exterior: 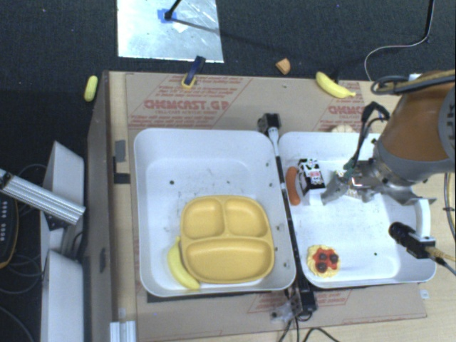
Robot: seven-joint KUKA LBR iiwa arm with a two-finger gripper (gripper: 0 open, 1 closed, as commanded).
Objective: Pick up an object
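Note:
In the right bin [370, 262], my gripper [333, 189] hangs low at the end of the grey and orange arm, which comes in from the right. Just left of it stands a small black and white object [310, 175], close to the gripper tip. An orange-red sausage [293, 184] lies along the bin's left wall beside that object. A small round toy pizza [323, 259] rests near the bin's front edge, well below the gripper. Nothing shows in the gripper's grasp.
The left bin [157, 191] holds a yellow divided plate [226, 237] with a banana [179, 266] against its front left side. On the bench behind the bins lie a second banana [333, 85], an orange piece [283, 65] and a blue and yellow tool [192, 71].

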